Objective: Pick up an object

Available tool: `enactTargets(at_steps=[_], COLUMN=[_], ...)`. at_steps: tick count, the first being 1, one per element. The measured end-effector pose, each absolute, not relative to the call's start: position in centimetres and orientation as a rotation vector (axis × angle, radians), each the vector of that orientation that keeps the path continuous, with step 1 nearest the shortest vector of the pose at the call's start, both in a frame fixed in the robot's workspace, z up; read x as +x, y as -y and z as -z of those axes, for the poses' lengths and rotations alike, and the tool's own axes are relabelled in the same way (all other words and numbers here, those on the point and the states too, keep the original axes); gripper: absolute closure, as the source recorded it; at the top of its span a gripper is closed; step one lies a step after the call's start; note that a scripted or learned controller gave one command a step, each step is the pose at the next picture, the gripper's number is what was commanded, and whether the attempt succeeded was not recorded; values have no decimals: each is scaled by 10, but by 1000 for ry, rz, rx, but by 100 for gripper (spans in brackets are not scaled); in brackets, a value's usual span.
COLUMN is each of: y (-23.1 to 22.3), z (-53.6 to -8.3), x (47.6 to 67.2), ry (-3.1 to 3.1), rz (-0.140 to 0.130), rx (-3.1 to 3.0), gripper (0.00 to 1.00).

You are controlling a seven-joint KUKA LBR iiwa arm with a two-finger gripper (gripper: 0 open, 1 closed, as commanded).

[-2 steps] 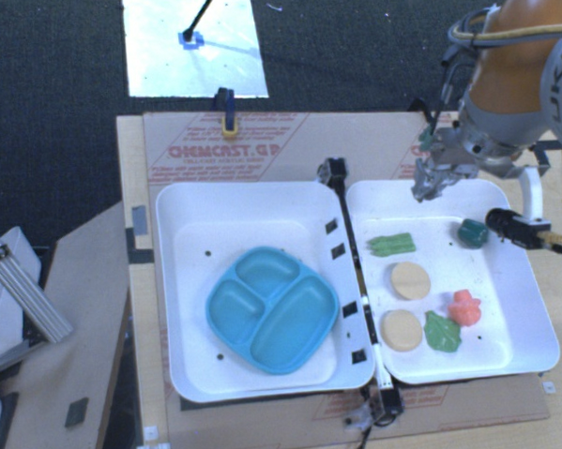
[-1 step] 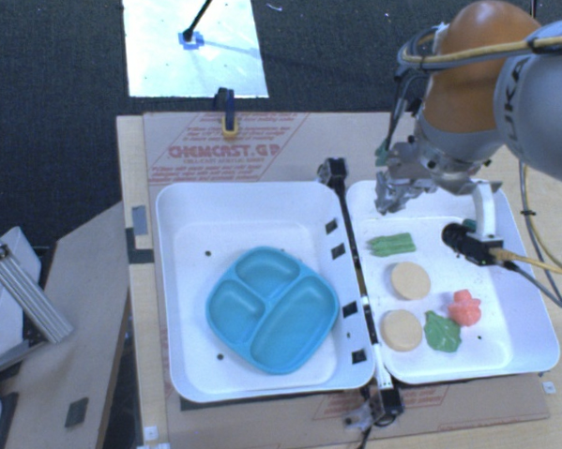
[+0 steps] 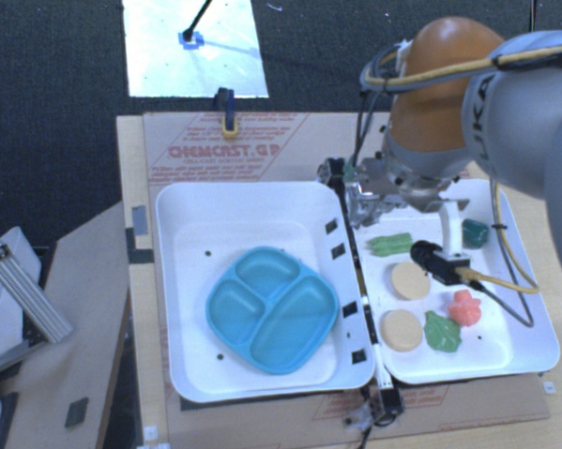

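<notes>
Cardboard-topped tabletop point(image 3: 223, 149) carries two white bins. The left bin point(image 3: 181, 207) holds a blue divided plate point(image 3: 271, 309). The gripper point(image 3: 360, 202) hangs at the right bin's point(image 3: 539, 348) 11 o'clock corner; whether it is released or clenched cannot be told. Toward 5 o'clock from it lie a green strip point(image 3: 390, 245), an upper tan disc point(image 3: 408, 282) and a pink piece point(image 3: 466, 308). Centring squarely over the disc, clear of the wall, looks wisest.
</notes>
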State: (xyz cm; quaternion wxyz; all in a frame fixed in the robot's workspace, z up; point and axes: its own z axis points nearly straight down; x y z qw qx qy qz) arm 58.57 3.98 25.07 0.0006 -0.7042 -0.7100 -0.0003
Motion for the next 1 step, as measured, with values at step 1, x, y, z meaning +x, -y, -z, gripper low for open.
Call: enactTargets(at_steps=[1], y=[-91], z=[-232], x=[581], ry=[2230], rz=[1], rx=[-2210], gripper=[100])
